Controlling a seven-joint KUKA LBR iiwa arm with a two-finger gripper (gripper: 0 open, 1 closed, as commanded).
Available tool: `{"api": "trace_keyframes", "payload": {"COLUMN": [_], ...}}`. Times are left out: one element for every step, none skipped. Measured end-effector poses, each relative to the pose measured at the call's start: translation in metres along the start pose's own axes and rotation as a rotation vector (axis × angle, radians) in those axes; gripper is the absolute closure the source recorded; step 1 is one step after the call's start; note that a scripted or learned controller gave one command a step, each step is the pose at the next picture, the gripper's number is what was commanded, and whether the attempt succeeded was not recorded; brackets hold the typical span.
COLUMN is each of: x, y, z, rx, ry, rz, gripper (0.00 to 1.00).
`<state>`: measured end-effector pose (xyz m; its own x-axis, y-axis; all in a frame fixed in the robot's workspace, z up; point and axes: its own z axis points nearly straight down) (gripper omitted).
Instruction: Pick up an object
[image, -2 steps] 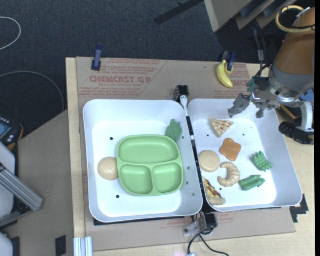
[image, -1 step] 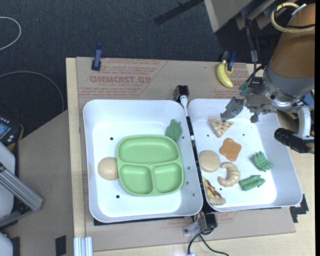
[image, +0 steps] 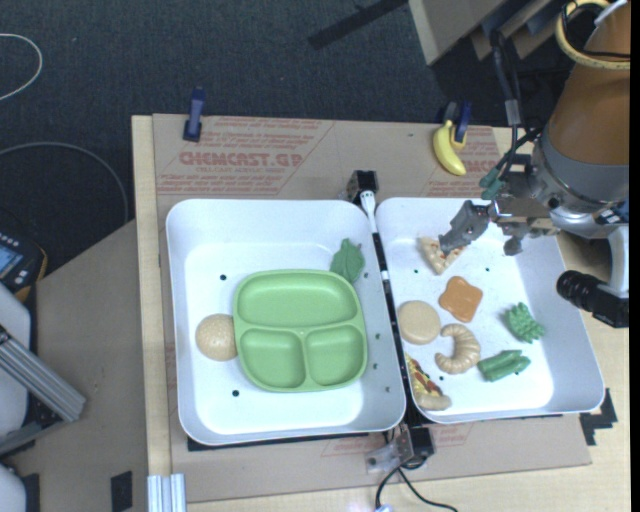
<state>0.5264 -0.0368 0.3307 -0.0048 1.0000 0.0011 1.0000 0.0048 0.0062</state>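
Note:
My gripper (image: 489, 236) hangs over the far part of the right bin (image: 565, 345), open, with bare bin floor showing between its fingers. One grey finger (image: 463, 228) is just above a pizza slice (image: 437, 254). In front of it lie an orange square cracker (image: 460, 298), a round pale bun (image: 418, 321), a croissant (image: 460, 348), a green leafy piece (image: 522, 322), a green pod (image: 502, 365) and a second pizza slice (image: 425, 384).
The left bin (image: 200, 245) holds a green divided plate (image: 298, 330), a tan bun (image: 215, 337) and a green leaf (image: 348, 260). A yellow banana (image: 450, 148) lies on the bench behind the right bin. A black divider (image: 378, 255) runs between the bins.

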Motion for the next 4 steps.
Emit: {"api": "trace_keyframes", "payload": {"x": [0.079,0.075,0.050,0.091], "y": [-0.049,-0.046,-0.045,-0.045], "z": [-0.006,-0.016,-0.095,-0.155], "rx": [0.011,0.006,-0.005,-0.003], "ry": [0.001,0.000,-0.001,0.001], "rz": [-0.002,0.003,0.007,0.000], "gripper": [0.00,1.00,1.00,1.00]}}
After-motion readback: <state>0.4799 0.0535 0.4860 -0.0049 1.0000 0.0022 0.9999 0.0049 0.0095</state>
